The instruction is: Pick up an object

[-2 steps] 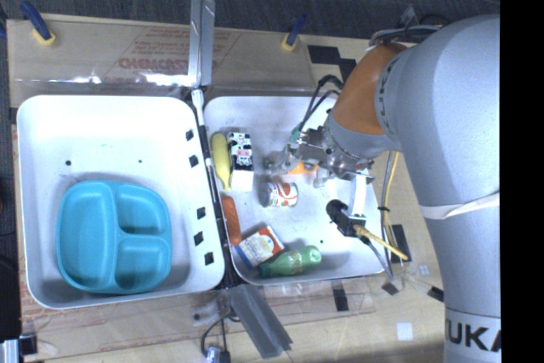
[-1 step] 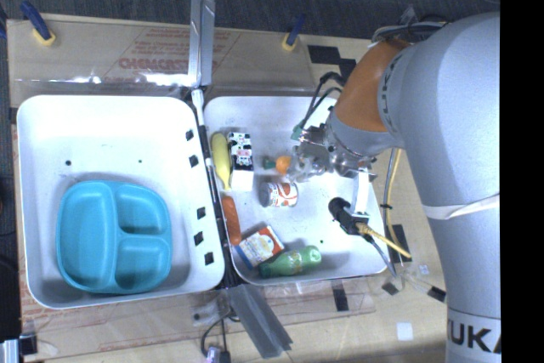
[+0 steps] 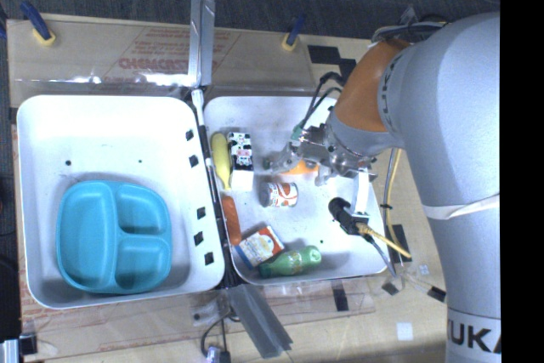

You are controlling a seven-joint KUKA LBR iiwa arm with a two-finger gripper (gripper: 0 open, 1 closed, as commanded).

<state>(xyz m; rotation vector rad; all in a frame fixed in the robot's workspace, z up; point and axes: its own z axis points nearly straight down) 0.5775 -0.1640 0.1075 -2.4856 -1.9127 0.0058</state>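
Note:
My gripper [image 3: 287, 161] hangs low over the middle of the right bin [image 3: 280, 115], reaching in from the right. Right beside it is a small orange object [image 3: 303, 169], partly hidden by the gripper; whether it is held does not show. Just below the gripper a small can [image 3: 280, 195] lies on its side. A yellow banana-shaped piece [image 3: 220, 158], a black-and-white box [image 3: 240, 148] and a white block [image 3: 242, 180] sit at the bin's left wall.
Along the right bin's front lie an orange carrot-like stick [image 3: 230, 218], a small carton [image 3: 259, 245] and a green bottle [image 3: 291, 261]. The left bin [image 3: 102, 123] holds a blue divided plate [image 3: 114, 234]. The arm covers the right bin's right side.

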